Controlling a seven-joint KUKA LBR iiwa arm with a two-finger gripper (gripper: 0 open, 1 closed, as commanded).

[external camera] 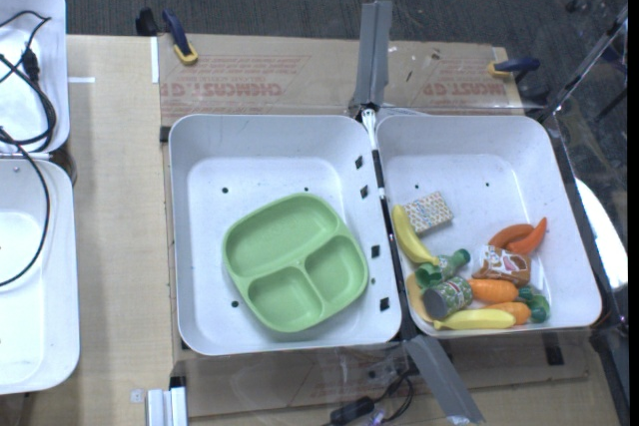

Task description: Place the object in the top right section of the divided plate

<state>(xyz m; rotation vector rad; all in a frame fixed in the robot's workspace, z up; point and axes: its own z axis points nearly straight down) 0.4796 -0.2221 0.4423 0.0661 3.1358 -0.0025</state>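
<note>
A green divided plate [294,260] lies in the left bin [200,214], with one large section and two smaller ones, all bare. The right bin [479,170] holds a pile of toy food: a yellow banana [408,234], a patterned beige block [429,212], a small green bottle [446,265], a can [447,296], orange carrots [521,236], a second banana [477,319] and a red-and-white packet [502,263]. The toys crowd the bin's near half.
A grey divider post [373,55] stands behind the seam between the bins. Blue clamps [180,37] hold brown cardboard at the back. White tubs with black cables [25,115] sit at the far left.
</note>
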